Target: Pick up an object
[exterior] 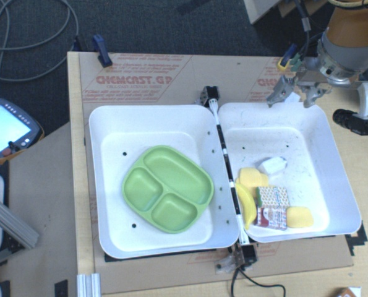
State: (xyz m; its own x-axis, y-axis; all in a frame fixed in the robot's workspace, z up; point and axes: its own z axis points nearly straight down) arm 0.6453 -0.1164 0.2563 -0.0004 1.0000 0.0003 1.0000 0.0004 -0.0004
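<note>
Crowding the right bin's near-left corner: yellow plastic banana (246,204), printed carton (273,207), yellow blocks, white lump. Green divided plate (167,188) fills the left bin. Tool (293,93) hovers over the right bin's far rim, fingers spread, empty — approach stage; descent next, far half open.

A blue clamp (101,49) grips the bench's far edge; black cables (29,17) loop on the floor.
</note>
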